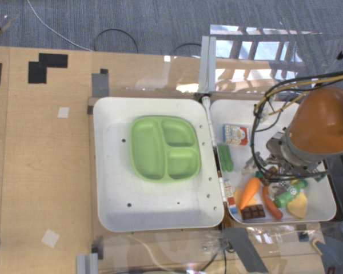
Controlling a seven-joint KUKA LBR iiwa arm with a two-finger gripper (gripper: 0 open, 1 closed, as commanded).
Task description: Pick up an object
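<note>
Bins sit side by side on the wooden bench (pixel 40 170). Left bin (pixel 111 204) holds a green divided plate (pixel 163 148), lying flat near its middle, with one long compartment on the left and two smaller ones on the right. Right bin (pixel 326 207) holds the small items: a little white carton with a red and blue picture (pixel 235 135) near its upper left, a green pod-like piece (pixel 225 158) just below that along the left wall, an orange carrot (pixel 250 191) tilted toward the lower left, a brown chocolate bar (pixel 252 212) just under the carrot's tip, a red-orange sausage-like piece (pixel 271 204) beside it, a green bottle-shaped piece (pixel 287 196) and a pale yellow wedge (pixel 297 206) at the lower right. Over this bin the arm's orange band (pixel 323 121) and wrist cover the gripper (pixel 281 174), which sits low among the carrot and the green bottle-shaped piece; whether it is open or closed cannot be told.
</note>
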